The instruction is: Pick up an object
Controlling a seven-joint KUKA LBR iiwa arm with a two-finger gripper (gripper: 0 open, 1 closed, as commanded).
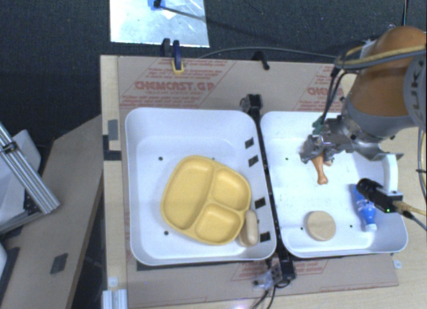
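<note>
Table with two white bins; in the right bin (293,231) the tool (319,153) sits over the top of a small orange piece (321,169), grip state unreadable; lift straight and slowly, clear of the blue-black item (369,204).

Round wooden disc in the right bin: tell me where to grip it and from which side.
Grip the round wooden disc across its rim, coming straight down from above. It lies flat on the right bin floor with bare space all round, so fingers could probably straddle it. It looks thin, so they must reach nearly to the floor.
</note>
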